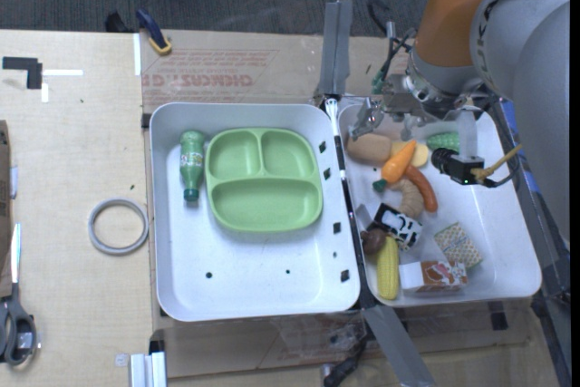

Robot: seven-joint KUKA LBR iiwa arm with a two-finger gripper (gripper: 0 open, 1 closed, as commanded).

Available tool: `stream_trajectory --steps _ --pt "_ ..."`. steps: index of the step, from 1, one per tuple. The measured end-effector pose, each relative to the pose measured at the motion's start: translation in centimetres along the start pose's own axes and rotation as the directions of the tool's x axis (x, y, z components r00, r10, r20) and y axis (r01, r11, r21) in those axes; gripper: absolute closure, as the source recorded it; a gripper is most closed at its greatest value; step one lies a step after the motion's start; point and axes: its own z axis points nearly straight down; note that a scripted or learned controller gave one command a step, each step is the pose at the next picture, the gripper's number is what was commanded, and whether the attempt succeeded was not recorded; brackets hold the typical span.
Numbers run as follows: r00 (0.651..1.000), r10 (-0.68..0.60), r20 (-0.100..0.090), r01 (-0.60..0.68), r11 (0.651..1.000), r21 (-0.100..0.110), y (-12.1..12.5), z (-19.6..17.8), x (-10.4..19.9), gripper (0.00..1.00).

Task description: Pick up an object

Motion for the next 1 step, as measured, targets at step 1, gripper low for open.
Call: stream_trajectory --steps 1 --pt "0.994 -0.107 0.004 0.107 0.994 -0.013 -3.46 9.27 -7.23 0.0"
